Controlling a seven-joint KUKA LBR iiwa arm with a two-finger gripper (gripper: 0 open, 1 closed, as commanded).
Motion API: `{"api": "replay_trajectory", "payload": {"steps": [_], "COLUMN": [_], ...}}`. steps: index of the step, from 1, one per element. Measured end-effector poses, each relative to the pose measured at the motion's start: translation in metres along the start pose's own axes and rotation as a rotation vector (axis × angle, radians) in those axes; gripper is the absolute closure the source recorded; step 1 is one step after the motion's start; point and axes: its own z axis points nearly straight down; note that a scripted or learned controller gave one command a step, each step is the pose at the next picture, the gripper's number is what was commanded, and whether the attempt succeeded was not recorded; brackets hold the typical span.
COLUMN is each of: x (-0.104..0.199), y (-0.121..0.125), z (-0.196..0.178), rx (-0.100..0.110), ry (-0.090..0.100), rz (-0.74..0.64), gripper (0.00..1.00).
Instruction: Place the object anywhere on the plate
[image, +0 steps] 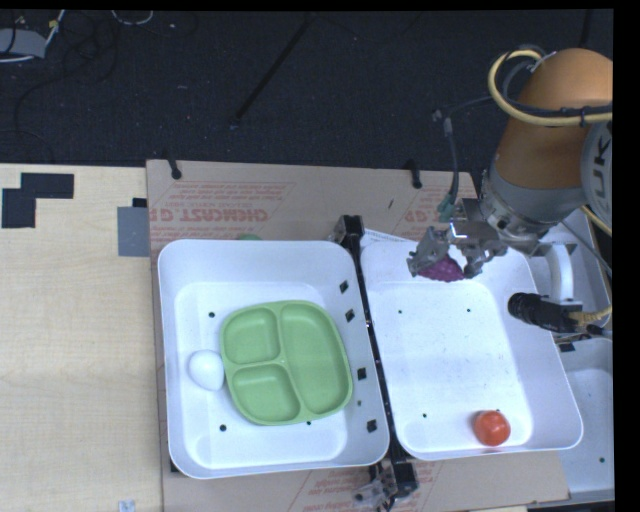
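While two white bins sit side by side, right bin (520, 400) has one red-orange ball (491, 427) near its front right corner. Left bin (185, 300) carries one green three-compartment plate (287, 361), one white egg (207, 370) touching its left edge. Gripper (452, 255) at right bin's far edge pinches one purple object (441, 268); long axis unclear.

Mirrored red print on cardboard sheet (300, 205), unreadable
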Motion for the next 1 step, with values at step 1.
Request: {"api": "replay_trajectory", "payload": {"steps": [1], "x": [0.0438], "y": [-0.0234], "z": [0.0225], "rx": [0.002], "ry": [0.0], "rz": [0.001], "gripper": [1.0]}}
